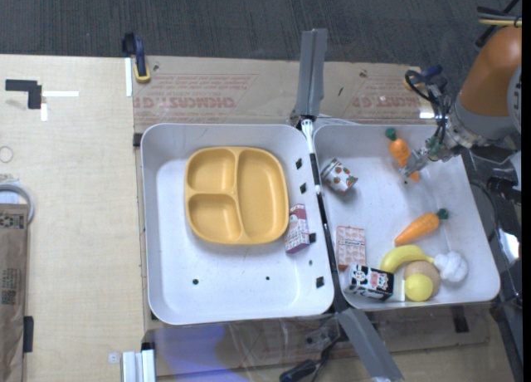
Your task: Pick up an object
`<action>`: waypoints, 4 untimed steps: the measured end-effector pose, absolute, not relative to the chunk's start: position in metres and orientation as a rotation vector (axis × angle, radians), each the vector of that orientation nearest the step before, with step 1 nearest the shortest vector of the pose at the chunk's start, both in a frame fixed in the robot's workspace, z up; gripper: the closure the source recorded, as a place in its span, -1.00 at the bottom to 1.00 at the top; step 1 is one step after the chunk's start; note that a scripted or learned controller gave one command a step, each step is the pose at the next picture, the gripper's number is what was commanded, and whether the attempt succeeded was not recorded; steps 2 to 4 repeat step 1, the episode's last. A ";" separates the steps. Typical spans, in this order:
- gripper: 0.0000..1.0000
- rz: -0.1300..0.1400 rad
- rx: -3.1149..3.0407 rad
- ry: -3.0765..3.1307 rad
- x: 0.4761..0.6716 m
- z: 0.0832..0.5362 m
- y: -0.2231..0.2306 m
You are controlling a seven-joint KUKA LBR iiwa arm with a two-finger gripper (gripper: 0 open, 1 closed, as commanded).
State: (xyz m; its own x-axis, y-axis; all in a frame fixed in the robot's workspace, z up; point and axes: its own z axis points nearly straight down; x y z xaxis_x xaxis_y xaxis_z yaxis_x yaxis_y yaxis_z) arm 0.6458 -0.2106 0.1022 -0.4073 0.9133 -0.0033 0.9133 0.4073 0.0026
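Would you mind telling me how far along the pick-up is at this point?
Done: the gripper has reached the right white bin, beside the small orange carrot. In hand: nothing visibly lifted. Left: grasping and raising an object; the larger carrot and yellow banana lie untouched.

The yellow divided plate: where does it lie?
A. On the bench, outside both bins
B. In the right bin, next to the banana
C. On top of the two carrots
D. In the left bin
D: the yellow plate lies flat on the floor of the left bin, while the banana and both carrots sit in the right bin.
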 end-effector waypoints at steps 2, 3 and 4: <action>1.00 0.000 1.856 2.533 0.659 0.197 -0.111; 1.00 0.000 1.856 2.533 0.659 0.197 -0.111; 1.00 0.000 1.856 2.533 0.659 0.197 -0.111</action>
